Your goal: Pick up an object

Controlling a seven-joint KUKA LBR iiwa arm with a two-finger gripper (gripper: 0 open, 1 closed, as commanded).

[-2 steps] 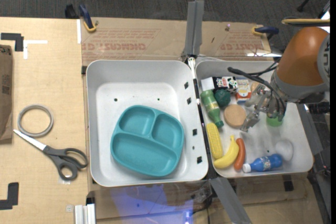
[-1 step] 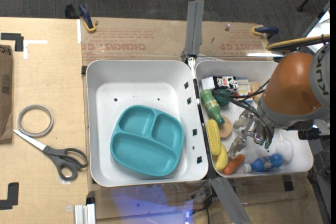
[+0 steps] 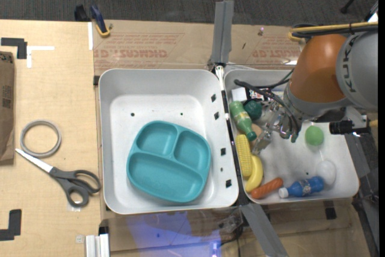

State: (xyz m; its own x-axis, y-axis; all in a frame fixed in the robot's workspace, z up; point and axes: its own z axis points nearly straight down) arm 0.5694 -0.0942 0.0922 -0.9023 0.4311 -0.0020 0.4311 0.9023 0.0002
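Currently gripper (image 3: pixel 278 125) sat low in right bin (image 3: pixel 343 186), beside green bottle (image 3: pixel 242 119) and corn (image 3: pixel 243 154); finger state could not be told (wrist clutter hid tips). Banana (image 3: pixel 257 172), carrot (image 3: pixel 265 188), green ball (image 3: pixel 314 135) lay nearby. Teal plate (image 3: pixel 169 161) in left bin (image 3: pixel 120 99).

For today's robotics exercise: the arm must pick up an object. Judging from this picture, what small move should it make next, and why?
Probably a short descent onto the green bottle. The gripper hangs in the right bin just beside it, with the corn cob and banana packed close below, so dropping straight down looks least likely to snag neighbours.
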